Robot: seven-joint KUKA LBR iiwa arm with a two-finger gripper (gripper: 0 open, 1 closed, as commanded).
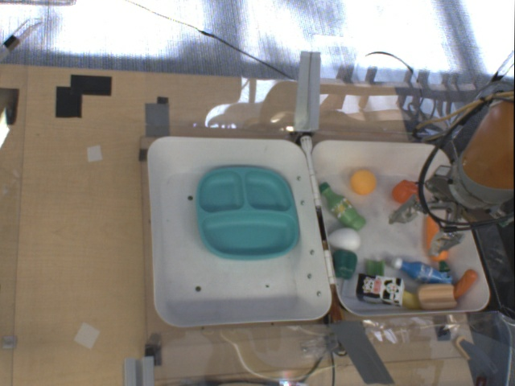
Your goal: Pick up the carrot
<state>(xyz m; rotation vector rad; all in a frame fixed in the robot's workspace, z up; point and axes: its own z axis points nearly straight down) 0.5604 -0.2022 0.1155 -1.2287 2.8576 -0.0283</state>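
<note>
The arm is reaching in from the right over the right bin, its orange band sitting above a tangle of black cables. The hand is hanging low over the right part of that bin with its fingers spread apart, one pointing left and another pointing down to the right. Between them, the carrot is lying on the bin floor as a slim orange shape; the fingers are standing to either side of it, and it is not clear whether they are touching it.

Other things are lying around it in the same bin: an orange ball near the back, a red-orange piece just left of the hand, a green bottle lying at a slant, a white egg, a dark green cup, a blue bottle, a black-and-white carton, a tan block and a second orange piece by the front right corner.

The left bin is holding a teal tray with three compartments. Both bins are resting side by side on the wooden surface.
</note>
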